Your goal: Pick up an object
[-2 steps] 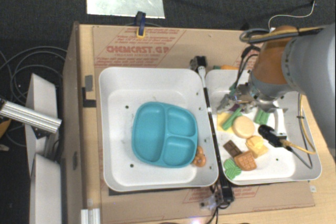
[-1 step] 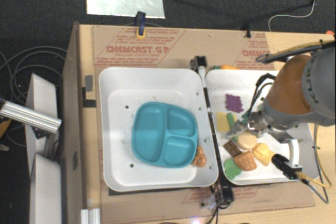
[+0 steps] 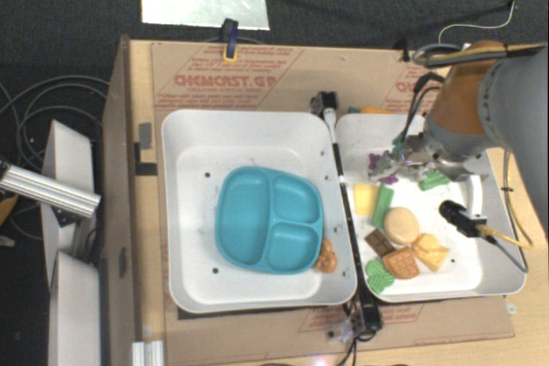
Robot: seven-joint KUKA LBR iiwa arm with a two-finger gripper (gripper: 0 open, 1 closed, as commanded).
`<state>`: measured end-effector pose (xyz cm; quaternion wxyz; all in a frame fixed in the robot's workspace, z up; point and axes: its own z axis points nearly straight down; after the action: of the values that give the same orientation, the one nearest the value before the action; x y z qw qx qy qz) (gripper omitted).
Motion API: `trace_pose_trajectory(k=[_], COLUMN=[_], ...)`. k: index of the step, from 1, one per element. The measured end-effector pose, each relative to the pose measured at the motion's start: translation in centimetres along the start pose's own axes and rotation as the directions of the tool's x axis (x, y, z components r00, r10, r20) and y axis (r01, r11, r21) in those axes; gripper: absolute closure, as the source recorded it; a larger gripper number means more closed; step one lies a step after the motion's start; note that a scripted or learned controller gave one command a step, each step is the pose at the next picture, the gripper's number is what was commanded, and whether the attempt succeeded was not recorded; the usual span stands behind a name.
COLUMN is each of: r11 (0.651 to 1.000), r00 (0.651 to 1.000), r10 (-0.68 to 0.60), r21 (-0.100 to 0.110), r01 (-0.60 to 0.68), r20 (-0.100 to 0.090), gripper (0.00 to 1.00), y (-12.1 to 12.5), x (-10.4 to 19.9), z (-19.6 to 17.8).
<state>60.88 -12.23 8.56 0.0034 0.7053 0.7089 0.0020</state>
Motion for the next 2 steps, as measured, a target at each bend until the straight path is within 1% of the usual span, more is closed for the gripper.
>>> trace_pose_trajectory(k=[1,2], r11=[1.000,1.000], r00=[1.000,1.000], r10=[-0.002,0.004], r21=[0.001,0.007], r01=[0.002,-0.004], r20=[-0.002,-0.001], gripper=[0.00,0.00], y=[4.1,2.3], x=[3.5,3.4], z=[0.0,0.1])
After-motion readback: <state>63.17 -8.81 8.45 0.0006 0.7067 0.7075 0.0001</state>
